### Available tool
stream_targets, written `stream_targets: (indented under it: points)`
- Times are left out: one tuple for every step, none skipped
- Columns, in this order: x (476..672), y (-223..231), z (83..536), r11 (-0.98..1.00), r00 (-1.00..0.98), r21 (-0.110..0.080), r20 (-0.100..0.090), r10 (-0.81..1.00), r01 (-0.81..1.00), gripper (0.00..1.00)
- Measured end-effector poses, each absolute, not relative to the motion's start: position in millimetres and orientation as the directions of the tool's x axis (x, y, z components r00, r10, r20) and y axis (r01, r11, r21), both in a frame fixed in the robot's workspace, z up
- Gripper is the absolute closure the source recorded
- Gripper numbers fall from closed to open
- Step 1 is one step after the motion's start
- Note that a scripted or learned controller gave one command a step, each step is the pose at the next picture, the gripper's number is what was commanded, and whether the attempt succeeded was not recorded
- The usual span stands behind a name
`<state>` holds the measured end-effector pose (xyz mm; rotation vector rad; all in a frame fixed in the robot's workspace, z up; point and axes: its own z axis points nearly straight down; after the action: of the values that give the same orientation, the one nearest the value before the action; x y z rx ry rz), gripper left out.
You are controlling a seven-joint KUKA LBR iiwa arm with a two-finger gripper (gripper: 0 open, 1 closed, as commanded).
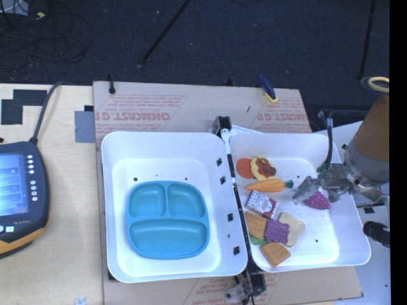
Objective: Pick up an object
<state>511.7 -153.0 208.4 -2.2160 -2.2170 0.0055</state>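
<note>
Cardboard backed two white bins under a dark floor. Near the right bin's right edge lay a small purple toy, likely light, rigid plastic and a bit slippery, best pinched across its narrow middle. The gripper hovered over it, jaws spread, nothing between them.

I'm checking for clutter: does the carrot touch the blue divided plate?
Apart. The camera view shows the carrot in the right bin and the blue plate in the left bin, across the divider.
</note>
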Motion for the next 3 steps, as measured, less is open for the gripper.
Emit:
stream_targets:
  points:
    - [577.2,-124.1,99.9,0.000,0.000,-0.004,0.000,1.000,1.000,0.00]
    - [618.7,-99.1,84.6,0.004,-0.004,-0.005,0.001,1.000,1.000,0.00]
    - [644.2,-95.8,84.7,0.002,-0.002,-0.004,0.001,1.000,1.000,0.00]
